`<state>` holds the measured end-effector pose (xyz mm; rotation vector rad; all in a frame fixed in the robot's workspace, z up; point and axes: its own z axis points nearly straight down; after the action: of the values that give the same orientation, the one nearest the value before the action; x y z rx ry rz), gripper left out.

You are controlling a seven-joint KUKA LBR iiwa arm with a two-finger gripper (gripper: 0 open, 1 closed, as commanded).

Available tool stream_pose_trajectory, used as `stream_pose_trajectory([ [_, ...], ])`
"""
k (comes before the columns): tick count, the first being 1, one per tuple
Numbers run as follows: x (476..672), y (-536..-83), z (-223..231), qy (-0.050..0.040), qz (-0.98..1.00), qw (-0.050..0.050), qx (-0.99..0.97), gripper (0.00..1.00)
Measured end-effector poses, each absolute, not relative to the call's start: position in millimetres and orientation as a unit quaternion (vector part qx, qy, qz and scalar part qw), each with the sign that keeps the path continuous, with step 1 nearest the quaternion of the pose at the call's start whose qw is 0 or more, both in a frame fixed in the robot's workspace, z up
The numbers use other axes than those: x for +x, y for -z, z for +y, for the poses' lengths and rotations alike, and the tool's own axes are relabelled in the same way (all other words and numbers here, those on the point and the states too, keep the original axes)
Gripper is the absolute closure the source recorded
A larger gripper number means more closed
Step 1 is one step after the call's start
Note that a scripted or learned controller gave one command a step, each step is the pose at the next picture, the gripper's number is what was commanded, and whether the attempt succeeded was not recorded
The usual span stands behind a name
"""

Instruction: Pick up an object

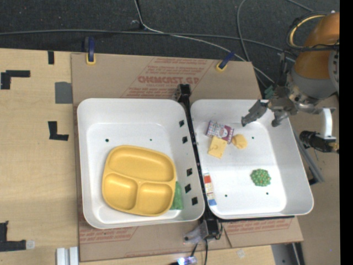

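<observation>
My gripper (263, 117) hangs over the far right part of the right bin (287, 203), its two dark fingers spread open with nothing between them. Left of and below it lie a small purple packet (219, 130), a yellow cheese wedge (217, 147) and a small yellow lump (240, 142). A green broccoli piece (261, 176) sits nearer the bin's front right. A thin red and white stick (209, 187) lies along the bin's left wall.
The left bin (91, 115) holds a yellow divided tray (138, 179) with a green item (177, 197) tucked at its right edge. Black clips run along the wall between the bins. Cables cross the dark surface behind.
</observation>
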<state>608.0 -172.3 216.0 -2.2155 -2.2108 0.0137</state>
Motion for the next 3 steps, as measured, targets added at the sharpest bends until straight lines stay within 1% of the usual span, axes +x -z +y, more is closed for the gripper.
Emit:
stream_pose_trajectory([
  [1, 611.0, -223.9, -171.9, -0.0005, -0.707, 0.0, -0.707, 0.0],
  [3, 607.8, -135.6, -165.1, -0.0021, -0.708, 0.002, -0.707, 0.0],
])
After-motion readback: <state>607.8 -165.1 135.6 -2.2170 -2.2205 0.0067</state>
